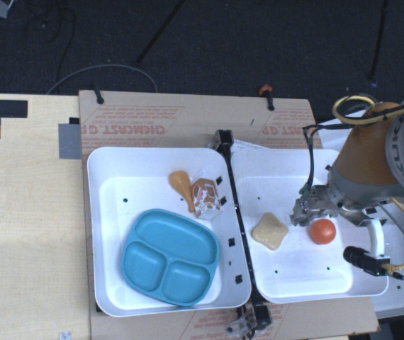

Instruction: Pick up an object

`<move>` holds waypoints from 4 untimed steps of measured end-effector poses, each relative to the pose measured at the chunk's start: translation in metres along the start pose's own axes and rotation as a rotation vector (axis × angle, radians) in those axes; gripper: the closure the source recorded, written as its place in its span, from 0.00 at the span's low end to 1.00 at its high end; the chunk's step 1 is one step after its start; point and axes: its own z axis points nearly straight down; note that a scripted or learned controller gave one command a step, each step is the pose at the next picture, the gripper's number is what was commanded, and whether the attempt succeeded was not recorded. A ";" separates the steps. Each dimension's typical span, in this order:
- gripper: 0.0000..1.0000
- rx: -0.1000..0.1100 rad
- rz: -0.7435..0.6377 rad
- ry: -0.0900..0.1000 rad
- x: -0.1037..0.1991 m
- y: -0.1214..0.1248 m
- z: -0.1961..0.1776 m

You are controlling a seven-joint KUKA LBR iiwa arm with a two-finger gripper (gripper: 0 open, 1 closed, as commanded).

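In the right bin (308,289), a red ball (322,231) lies just right of and below my gripper (303,214), close to it but not visibly between its fingers. A beige, lumpy piece (269,231) rests a little to the gripper's left on the bin floor. The left bin (106,190) holds a blue divided plate (169,256), an orange spoon-like piece (182,185) and a brown and white wrapped item (205,197). The arm hangs low over the right bin and hides part of the bin's right side.
A black divider (234,218) runs between the two bins. Cardboard (188,122) lies under and behind them. Bare bin floor shows in front of the beige piece and the ball, and along the left bin's back left.
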 end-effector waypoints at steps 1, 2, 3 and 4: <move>1.00 -0.001 0.000 0.000 -0.002 -0.001 -0.042; 1.00 -0.002 -0.001 0.000 0.005 -0.005 -0.089; 1.00 0.003 -0.004 0.002 0.056 0.016 -0.079; 1.00 0.001 -0.004 0.002 0.102 0.036 -0.086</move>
